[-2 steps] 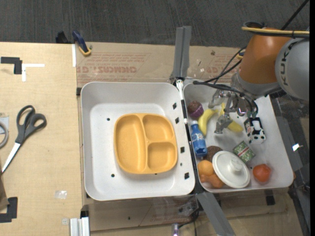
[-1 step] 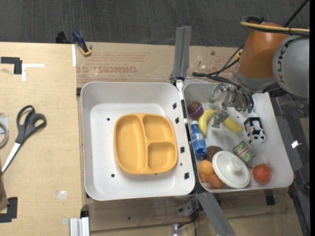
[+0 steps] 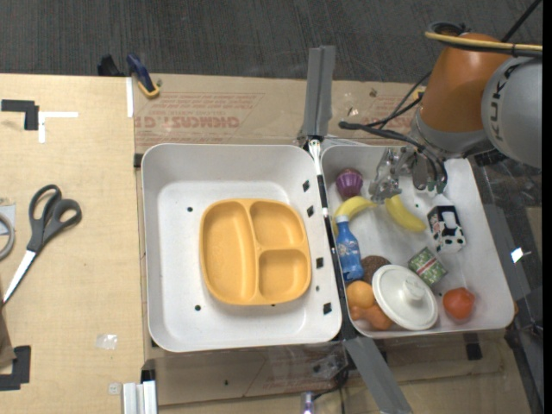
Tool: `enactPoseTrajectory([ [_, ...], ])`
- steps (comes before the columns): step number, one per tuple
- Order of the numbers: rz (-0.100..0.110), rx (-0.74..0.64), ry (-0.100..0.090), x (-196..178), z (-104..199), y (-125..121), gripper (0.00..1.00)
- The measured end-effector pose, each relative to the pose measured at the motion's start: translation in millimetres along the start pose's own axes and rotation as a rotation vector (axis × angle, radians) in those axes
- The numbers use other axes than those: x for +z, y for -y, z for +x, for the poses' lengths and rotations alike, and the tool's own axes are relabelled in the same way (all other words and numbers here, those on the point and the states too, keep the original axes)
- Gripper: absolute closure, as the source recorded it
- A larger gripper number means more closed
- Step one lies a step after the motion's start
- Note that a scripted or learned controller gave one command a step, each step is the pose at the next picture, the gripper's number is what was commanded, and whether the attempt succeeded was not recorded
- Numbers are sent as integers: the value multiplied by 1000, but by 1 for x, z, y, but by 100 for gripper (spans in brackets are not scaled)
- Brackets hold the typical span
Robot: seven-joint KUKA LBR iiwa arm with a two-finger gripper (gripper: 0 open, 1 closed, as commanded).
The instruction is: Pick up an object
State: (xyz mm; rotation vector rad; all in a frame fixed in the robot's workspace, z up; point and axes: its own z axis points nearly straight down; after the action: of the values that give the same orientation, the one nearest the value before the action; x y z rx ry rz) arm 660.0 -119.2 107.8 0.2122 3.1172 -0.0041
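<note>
My gripper (image 3: 405, 179) hangs low over the back of the right bin (image 3: 487, 231), open, with nothing between its fingers. Just beneath and in front of it lies a yellow banana (image 3: 404, 215), bent around its middle. A purple piece (image 3: 349, 180) sits to the gripper's left. A blue bottle (image 3: 348, 250) lies along the bin's left wall. A black-and-white cow toy (image 3: 446, 228) and a green box (image 3: 427, 266) sit to the right. At the front are a white lid (image 3: 404, 297), oranges (image 3: 362, 297) and a red tomato (image 3: 459, 304).
The left bin (image 3: 164, 231) holds a yellow divided plate (image 3: 256, 251). A divider wall (image 3: 323, 231) separates the two bins. Scissors (image 3: 43, 222) lie on the wooden bench at far left. The arm's orange band (image 3: 461, 84) and cables rise behind the right bin.
</note>
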Motion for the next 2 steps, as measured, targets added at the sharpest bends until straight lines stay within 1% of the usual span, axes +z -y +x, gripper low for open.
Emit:
enactPoseTrajectory([
  [1, -6, -281, -11, 13, 34, 92, 100],
  [2, -4, -108, -14, 14, 37, 13, 100],
])
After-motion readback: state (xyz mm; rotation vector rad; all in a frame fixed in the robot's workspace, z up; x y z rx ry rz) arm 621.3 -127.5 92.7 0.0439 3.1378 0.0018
